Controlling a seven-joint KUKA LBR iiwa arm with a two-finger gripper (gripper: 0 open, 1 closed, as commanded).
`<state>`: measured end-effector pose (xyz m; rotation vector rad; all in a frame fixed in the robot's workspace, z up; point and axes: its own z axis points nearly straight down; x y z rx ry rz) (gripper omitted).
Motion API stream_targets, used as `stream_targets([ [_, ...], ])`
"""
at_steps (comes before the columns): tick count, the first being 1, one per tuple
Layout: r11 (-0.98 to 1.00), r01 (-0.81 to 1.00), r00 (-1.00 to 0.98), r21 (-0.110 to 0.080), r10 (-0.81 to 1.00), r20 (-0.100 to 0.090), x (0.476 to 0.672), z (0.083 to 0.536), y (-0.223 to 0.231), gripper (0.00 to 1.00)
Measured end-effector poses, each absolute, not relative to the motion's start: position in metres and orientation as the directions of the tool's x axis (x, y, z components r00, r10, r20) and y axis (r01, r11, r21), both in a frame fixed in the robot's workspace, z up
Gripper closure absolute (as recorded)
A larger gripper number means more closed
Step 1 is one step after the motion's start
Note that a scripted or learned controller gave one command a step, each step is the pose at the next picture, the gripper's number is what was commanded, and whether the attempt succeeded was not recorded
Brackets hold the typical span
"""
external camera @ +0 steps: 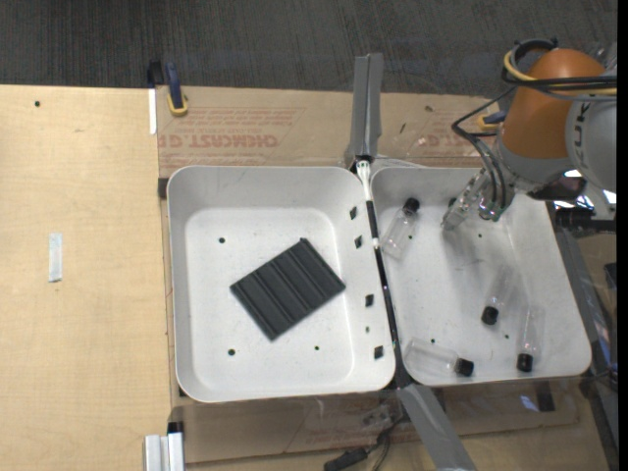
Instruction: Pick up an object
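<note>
My gripper (471, 210) hangs over the far part of the right bin (561, 263), open with nothing between its pale fingers. Several clear vials with black caps lie in that bin. One vial (398, 230) lies at the far left, just left of the gripper. Another vial (495, 300) lies mid-bin. A third vial (530, 340) sits near the front right, and one more vial (440, 360) lies along the front wall. A black ribbed flat pad (287, 287) lies tilted in the middle of the left bin (186, 263).
A central divider with small black clips (373, 263) separates the two bins. Cardboard (245, 130) lines the bench behind them. A wooden tabletop (78, 263) stretches to the left.
</note>
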<state>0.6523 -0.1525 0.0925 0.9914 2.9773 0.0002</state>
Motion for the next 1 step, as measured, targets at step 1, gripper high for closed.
stream_targets([
  [1, 0.8, 0.6, -0.8, 0.003, 0.6, -0.008, 0.6533, 0.1028, -0.1528, 1.0],
])
